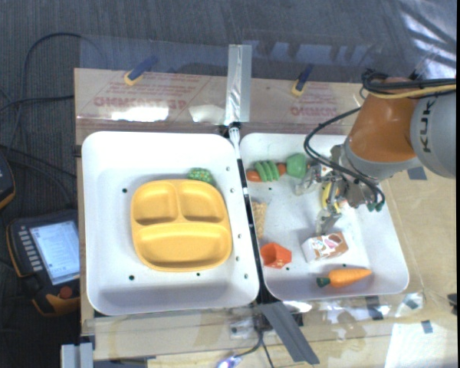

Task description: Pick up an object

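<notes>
— Where's the arm?
— Over the right bin (383, 240), gripper (327, 219) low, just above the small carton (325, 245). Whether it's spread or pinching, I cannot tell.
— Anything lifted?
— The carton lies on the bin floor, orange carrot (346, 277) just below it. Yellow tray (182, 225) sits in the left bin (107, 167).

Tray (181, 225) in left bin (107, 167)
</notes>
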{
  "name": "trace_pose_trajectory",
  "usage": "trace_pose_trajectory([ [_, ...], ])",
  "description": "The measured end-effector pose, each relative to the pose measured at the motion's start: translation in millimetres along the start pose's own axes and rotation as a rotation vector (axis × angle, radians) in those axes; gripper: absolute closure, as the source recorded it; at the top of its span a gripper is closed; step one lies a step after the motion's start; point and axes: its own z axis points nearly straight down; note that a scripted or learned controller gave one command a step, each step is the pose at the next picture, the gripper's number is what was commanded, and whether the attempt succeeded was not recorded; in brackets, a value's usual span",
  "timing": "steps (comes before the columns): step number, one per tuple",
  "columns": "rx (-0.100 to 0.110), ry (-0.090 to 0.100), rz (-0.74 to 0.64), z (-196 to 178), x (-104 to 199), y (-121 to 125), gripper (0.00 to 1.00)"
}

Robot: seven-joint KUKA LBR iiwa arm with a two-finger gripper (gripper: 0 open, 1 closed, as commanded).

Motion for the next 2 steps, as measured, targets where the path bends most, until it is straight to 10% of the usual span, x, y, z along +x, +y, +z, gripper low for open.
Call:
trace_pose_trajectory([
  [2,-0.005,0.007,-0.111,1.2,-78.9,30.8,0.0],
])
